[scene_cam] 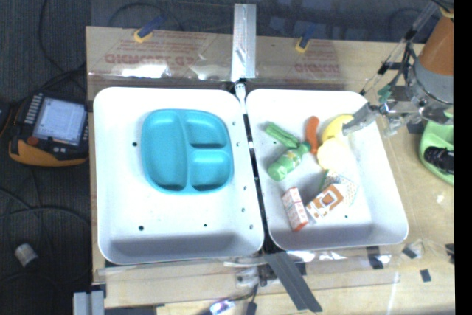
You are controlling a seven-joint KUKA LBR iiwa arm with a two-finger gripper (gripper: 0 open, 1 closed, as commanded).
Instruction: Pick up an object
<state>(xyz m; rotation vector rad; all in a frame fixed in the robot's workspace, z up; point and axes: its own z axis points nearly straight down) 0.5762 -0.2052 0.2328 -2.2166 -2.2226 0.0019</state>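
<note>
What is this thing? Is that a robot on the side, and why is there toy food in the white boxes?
Yes, that is a robot arm, grey with an orange band, reaching in from the right. One camera looks down from above the bench. Its end effector hangs at the right bin's upper right edge, close to a yellow banana; I can't see that it holds anything. Also in that bin lie an orange carrot, a green bottle, a green pod and two small red and orange cartons. The left bin holds a blue divided tray. The robot's job is to pick one object up.
</note>
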